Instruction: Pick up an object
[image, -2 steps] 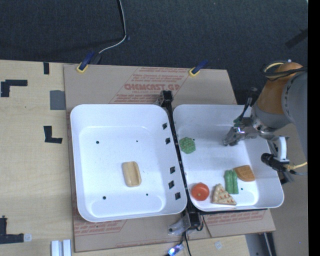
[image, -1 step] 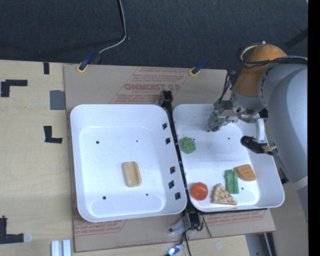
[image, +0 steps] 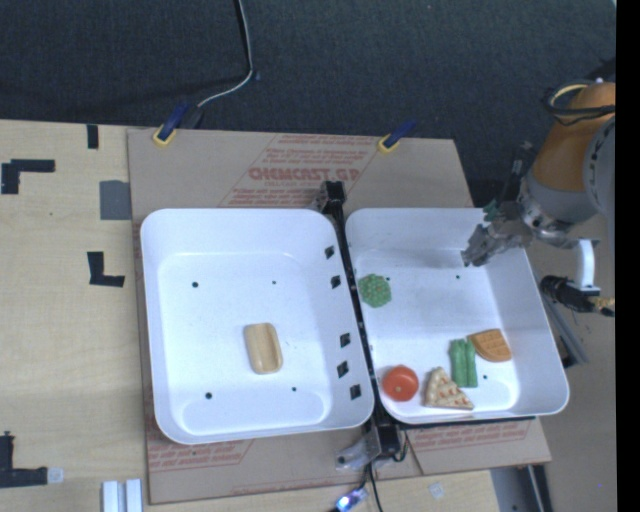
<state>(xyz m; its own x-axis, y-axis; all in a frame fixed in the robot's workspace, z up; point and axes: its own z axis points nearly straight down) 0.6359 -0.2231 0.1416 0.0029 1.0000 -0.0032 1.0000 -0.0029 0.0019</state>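
5 items in right bin (image: 520, 300), 1 in left bin (image: 180, 300)

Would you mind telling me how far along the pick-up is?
Nothing looks picked yet. The gripper sits over the right bin's upper right part, apart from every item. The broccoli, tomato, pizza slice, green piece and orange piece lie there; the bread lies in the left bin.

Red print "CHEMCAST" on the brown cardboard sheet (image: 290, 170), remaining lettering too small.
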